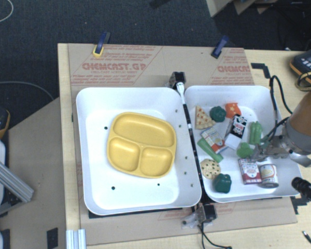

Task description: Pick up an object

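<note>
Where the two shallow white plastic bins meet at the middle of the bench (pixel 145 61), their rims touch along a seam, and the left bin (pixel 90 139) has wide bare floor around a yellow three-compartment plastic plate (pixel 141 144) lying flat in its middle. The right bin (pixel 194 95) is crowded: a tan pizza-slice toy (pixel 202 118), a dark green round toy (pixel 217 113), an orange toy (pixel 232 109), a black-and-white carton (pixel 239 126), a light green long toy (pixel 255 133), a chocolate-chip cookie toy (pixel 210 167), a dark green pepper toy (pixel 222 182), a red-and-white packet (pixel 249 170) and a small tin can (pixel 268 175) lie close together, leaving little free floor. Brown printed cardboard covers the bench under both bins, with dark carpet beyond. The grey arm (pixel 303 134) reaches in low over the right bin's right rim, and its tool (pixel 262 152) sits just above the packet and can; whether the tool is spread or pressed together cannot be told.
</note>
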Motion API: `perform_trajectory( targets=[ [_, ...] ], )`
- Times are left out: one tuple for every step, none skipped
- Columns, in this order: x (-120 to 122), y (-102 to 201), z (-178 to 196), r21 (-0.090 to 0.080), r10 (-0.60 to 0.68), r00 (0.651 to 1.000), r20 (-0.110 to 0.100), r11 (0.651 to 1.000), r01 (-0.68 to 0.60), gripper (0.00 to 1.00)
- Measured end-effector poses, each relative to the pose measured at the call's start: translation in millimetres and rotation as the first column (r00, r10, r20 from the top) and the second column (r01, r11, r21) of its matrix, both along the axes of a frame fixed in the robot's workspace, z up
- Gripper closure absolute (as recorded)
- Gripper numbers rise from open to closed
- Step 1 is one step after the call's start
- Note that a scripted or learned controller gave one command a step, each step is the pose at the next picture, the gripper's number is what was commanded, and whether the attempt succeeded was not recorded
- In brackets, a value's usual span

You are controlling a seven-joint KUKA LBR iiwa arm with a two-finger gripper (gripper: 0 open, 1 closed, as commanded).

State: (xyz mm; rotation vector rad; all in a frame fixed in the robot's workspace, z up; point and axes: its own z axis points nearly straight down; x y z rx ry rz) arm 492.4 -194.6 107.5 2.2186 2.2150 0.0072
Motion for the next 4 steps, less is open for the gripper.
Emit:
perform_trajectory(
  targets=[
    [3, -2, 43, -0.002, 0.002, 1.0, -0.002, 1.0, -0.002, 1.0],
    [3, -6, 106, -0.003, 0.003, 1.0, 0.001, 1.0, -0.003, 1.0],
    [4, -7, 118, -0.002, 0.003, 1.0, -0.003, 1.0, -0.003, 1.0],
    [-1, 51, 113, 0.005, 0.007, 1.0, -0.01, 1.0, -0.007, 1.0]
  ],
)
